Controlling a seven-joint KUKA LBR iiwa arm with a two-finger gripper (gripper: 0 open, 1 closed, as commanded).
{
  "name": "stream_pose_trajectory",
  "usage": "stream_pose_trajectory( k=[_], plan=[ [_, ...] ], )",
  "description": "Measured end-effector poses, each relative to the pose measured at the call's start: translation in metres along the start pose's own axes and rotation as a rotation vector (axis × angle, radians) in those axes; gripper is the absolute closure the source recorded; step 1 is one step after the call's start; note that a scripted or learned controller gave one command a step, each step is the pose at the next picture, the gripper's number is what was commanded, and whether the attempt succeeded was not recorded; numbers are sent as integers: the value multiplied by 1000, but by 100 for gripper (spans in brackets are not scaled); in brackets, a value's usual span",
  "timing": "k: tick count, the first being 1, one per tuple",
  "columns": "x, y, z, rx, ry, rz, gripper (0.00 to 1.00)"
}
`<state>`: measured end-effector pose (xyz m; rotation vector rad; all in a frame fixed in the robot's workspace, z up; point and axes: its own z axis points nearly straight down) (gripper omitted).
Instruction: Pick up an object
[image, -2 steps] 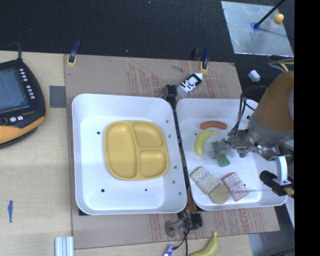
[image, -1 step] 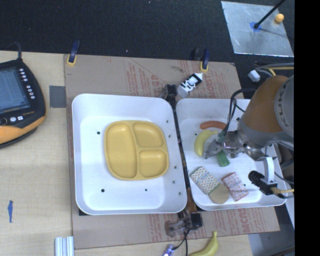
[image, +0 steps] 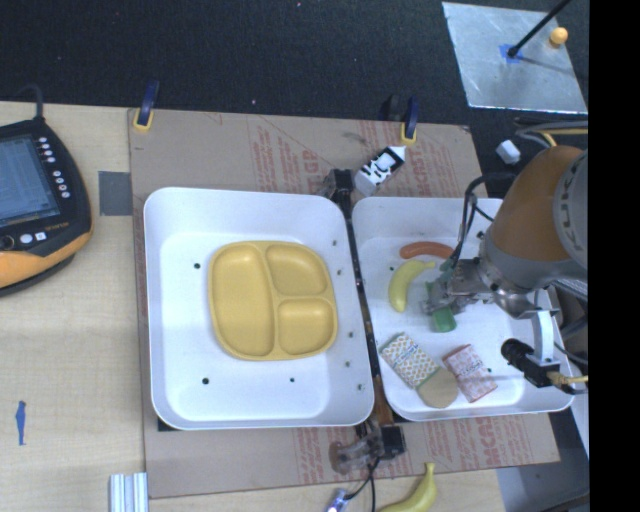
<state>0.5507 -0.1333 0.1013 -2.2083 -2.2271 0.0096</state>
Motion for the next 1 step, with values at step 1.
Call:
stream_pose_trajectory(
  k=[1],
  plan=[
    [87,8,-91,-6,2,4,100]
  ],
)
